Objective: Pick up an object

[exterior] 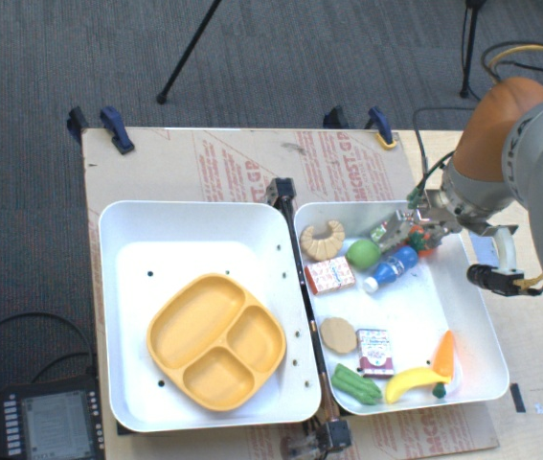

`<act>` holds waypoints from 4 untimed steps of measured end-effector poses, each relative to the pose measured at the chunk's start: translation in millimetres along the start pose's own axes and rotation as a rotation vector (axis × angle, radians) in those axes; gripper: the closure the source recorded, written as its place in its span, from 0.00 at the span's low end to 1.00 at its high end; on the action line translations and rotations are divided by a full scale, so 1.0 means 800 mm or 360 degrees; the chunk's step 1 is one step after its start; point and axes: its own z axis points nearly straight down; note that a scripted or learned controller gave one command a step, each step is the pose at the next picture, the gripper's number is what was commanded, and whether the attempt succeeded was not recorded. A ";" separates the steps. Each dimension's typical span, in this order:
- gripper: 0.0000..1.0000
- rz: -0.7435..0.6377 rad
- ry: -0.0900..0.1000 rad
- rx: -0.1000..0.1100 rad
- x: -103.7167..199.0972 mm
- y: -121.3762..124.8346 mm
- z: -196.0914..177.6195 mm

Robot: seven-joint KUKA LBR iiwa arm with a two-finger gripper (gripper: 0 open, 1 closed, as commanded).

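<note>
My gripper hangs low over the back of the right bin, just above and between a green ball and a blue bottle that lies on its side. A small red and green thing shows right beside the gripper, partly hidden by it. To the left of the ball sits a tan pastry, and a red and white box lies below it. I see nothing lifted.
Nearer the front of the right bin are a round cookie, a small carton, a green vegetable, a banana and a carrot. A yellow divided plate lies in the left bin.
</note>
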 end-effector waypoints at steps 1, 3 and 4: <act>0.00 0.0000 0.0003 0.0006 0.049 -0.001 0.055; 1.00 -0.0006 0.0001 0.0010 0.094 -0.003 0.042; 0.00 -0.0007 0.0001 0.0011 0.095 -0.003 0.042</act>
